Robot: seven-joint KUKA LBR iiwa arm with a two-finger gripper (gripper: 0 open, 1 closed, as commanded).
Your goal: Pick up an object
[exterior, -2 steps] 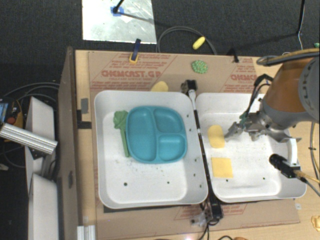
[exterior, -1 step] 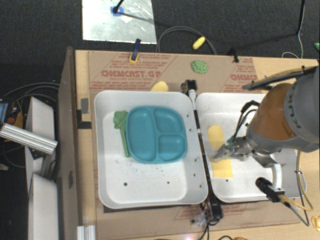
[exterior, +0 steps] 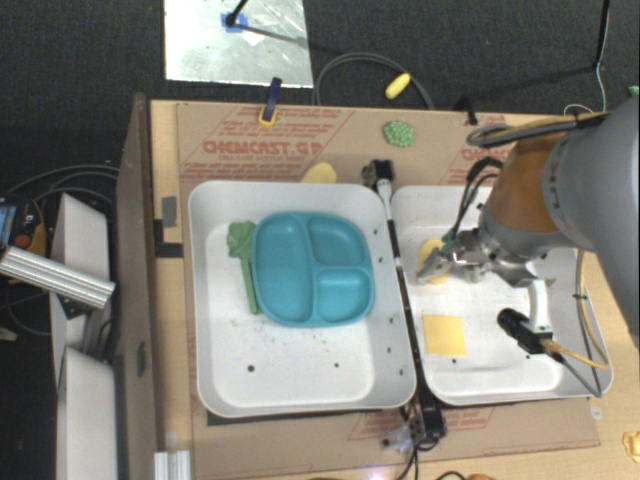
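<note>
My gripper [exterior: 437,264] hangs low over the left part of the right bin [exterior: 500,383], and the arm reaches in from the right. A small yellow object [exterior: 431,251] lies right at the gripper's tip, partly covered by it; I cannot see whether it is held. A flat yellow square [exterior: 445,334] rests on the bin floor just below the gripper. In the left bin [exterior: 220,368] a blue divided plate [exterior: 310,268] lies flat, with a green leafy piece [exterior: 243,253] sticking out from under its left edge.
The ridge between the two bins [exterior: 400,298] runs just left of the gripper. On the cardboard behind the bins lie a green disc [exterior: 400,133] and a yellow piece [exterior: 320,174]. Cables trail at the back and right.
</note>
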